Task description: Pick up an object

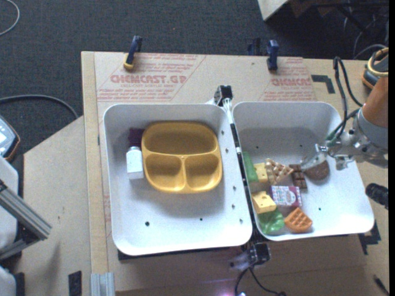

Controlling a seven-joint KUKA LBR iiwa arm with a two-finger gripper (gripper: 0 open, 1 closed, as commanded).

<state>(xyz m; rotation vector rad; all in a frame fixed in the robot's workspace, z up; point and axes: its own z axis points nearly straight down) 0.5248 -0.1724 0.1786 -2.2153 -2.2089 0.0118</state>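
Two shallow white plastic bins sit side by side on the cardboard-topped worktop (185, 73). The left bin (117, 184) holds a mustard-yellow moulded tray with three compartments (181, 156), lying flat near the middle. Just beside the tray's left edge stands a small white bottle-like container (134, 163), with something dark purple (136, 135) tucked behind it toward the far edge of the worktop.

The right bin (278, 119) carries a cluster of toy food gathered toward the near side: a green piece (249, 167) against the divider wall, two pale yellow cheese-like wedges (264, 201), a tan lattice-patterned piece (279, 168), a small pink-and-white packet (286, 195), an orange waffle-shaped piece (297, 220) touching a green rounded piece (272, 223) by the near rim, and a brown round disc like a patty (317, 171) near the right wall.

The grey arm with its orange band (378, 106) reaches in from the right edge of the worktop. Its end effector (322, 154) hangs low inside the right bin, directly above and seemingly touching the brown disc. From here I cannot tell whether its grip is open or closed, nor whether anything is caught in it.

Two blue clamps (271, 53) pinch the far edge of the worktop.
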